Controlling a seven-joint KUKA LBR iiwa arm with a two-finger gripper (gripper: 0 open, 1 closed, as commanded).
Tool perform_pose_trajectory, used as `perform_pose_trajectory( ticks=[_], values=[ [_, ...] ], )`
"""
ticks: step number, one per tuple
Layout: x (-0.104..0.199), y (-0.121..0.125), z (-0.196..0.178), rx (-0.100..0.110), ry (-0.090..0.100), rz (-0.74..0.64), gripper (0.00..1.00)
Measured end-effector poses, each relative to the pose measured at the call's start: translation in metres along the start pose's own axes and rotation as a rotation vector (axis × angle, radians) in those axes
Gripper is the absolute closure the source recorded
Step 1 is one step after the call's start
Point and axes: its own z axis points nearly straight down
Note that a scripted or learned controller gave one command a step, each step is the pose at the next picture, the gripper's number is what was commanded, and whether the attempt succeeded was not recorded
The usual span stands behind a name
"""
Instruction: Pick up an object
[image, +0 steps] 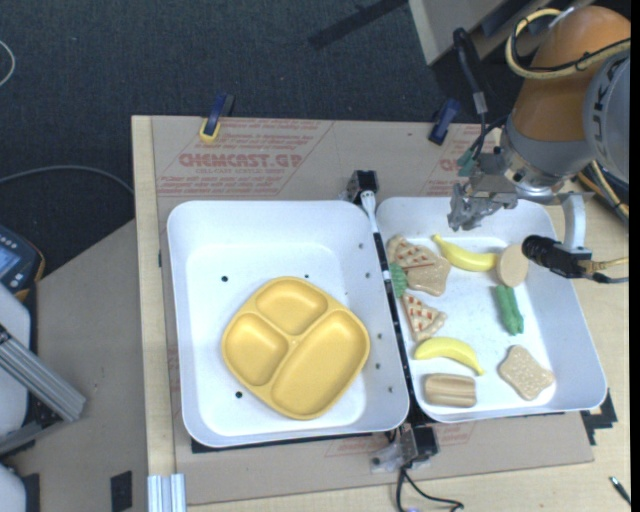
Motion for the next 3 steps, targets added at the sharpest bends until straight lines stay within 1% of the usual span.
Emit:
perform_pose_trajectory(
  ticks=[1, 2, 3],
  values=[
    [0.121, -0.031, 0.032, -0.001, 0.001, -0.005, 1.0],
    [0.16, -0.093, -0.059, -0.015, -0.001, 0.001, 1.0],
    [0.165, -0.153, -0.052, -0.002, -0.004, 0.007, 1.0]
  ],
)
